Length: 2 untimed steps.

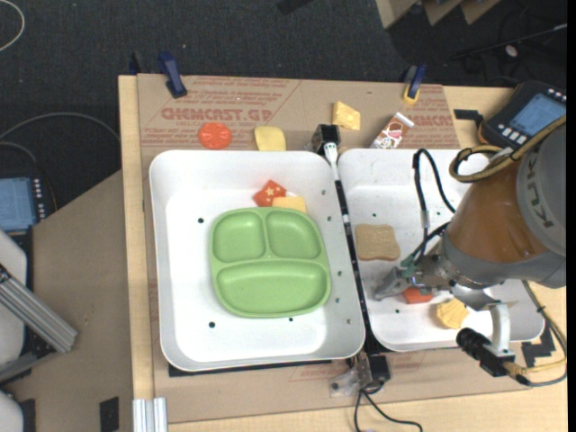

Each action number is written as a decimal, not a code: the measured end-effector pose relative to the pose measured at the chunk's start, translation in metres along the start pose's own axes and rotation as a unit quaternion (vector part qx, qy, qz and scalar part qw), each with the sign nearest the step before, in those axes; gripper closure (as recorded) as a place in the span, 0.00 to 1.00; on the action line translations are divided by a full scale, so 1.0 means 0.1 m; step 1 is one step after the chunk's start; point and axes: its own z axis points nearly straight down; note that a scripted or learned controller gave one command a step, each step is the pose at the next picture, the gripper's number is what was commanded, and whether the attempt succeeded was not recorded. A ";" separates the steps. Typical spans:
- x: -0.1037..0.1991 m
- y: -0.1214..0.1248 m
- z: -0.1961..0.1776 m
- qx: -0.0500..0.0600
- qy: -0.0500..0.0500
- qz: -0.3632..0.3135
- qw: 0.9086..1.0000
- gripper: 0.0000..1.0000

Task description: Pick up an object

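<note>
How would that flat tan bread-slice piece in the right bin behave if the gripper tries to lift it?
The bread slice lies flat on the right bin's floor, so fingers may slide over it without getting under an edge. It looks thin, probably light and easily pushed. Stiff or soft, I cannot tell. The gripper is beside it.

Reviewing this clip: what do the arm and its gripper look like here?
The arm is a bulky rounded grey body with a broad orange band and dark letters along its right side. Black cables loop beside it. The gripper is a small grey metal piece low over the right bin.
</note>
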 end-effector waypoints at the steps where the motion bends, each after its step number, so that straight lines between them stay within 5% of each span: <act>1: -0.02 0.02 -0.11 -0.003 -0.002 0.001 1.000 1.00; 2: 0.65 0.92 -1.07 -0.011 -0.002 -0.005 1.000 1.00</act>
